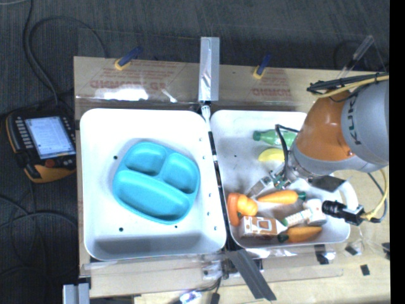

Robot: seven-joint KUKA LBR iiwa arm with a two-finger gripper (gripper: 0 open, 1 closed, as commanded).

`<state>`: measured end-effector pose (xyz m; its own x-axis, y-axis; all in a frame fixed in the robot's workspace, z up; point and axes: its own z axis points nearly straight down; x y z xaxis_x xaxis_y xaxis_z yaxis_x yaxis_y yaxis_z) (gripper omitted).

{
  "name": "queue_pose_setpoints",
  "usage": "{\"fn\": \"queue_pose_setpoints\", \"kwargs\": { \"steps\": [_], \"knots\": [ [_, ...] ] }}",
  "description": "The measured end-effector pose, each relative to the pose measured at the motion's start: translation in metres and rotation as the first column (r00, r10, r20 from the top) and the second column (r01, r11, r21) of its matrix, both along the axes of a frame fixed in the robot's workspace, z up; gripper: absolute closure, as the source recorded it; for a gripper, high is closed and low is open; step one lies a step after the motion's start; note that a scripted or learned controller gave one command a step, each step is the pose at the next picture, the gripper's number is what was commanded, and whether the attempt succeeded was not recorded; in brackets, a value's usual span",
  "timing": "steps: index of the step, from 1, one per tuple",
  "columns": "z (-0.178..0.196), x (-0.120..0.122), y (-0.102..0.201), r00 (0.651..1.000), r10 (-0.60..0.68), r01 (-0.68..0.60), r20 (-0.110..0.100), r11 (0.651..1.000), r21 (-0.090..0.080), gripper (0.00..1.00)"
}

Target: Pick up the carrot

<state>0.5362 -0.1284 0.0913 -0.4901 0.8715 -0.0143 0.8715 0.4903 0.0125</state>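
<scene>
Camera view: arm [345, 128] comes in from 3 o'clock over the right bin [228, 128], gripper [276, 180] low in the clutter just above the carrot [278, 197], which lies crosswise mid-bin; cannot tell if it is released or clenched, wrist hides it. Around the carrot: orange pepper-like piece [240, 204] at its 9 o'clock, brown carton [256, 227] at 7, second orange piece [300, 234] at 5, yellow lemon-like item [272, 155] and green bottle [273, 135] at 12. Left bin [95, 170] holds a blue divided tray [156, 179]; pendant [41, 141] at far 9 o'clock.

Blue tray [157, 181] (left bin [101, 132])
</scene>
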Motion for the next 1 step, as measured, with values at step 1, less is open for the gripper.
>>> {"fn": "queue_pose_setpoints", "kwargs": {
  "steps": [1],
  "knots": [
    [0.0603,-0.0463,-0.0370,0.996,-0.085,0.085,-0.019,0.996,0.006,0.00]
  ]
}}
